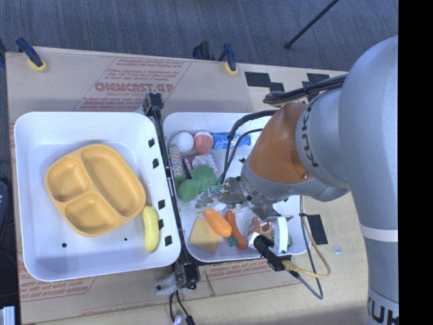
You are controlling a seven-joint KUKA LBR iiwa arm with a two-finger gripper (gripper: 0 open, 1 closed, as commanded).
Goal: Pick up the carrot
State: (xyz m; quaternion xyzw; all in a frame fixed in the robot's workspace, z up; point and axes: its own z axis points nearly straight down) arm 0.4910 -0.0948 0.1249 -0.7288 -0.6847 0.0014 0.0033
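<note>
Orange carrot (218, 223) lies just below-left of gripper (233, 193), grip state impossible to tell; crowding cheese wedge (203, 235) and green vegetable (197, 182) risk mistaken grab.

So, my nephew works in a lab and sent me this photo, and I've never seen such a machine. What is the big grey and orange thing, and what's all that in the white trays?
That is a robot arm, photographed by a camera fixed above the bench and looking down at a slant. The arm reaches in from the right, and its gripper, the part that grabs, hangs low over the right bin. That bin holds toy food: an orange carrot, a yellow cheese wedge, something green, a white ball and a few other small pieces. The left bin holds a yellow divided plate with a banana beside it. The carrot lies in the bin, just below the gripper, not held.
</note>
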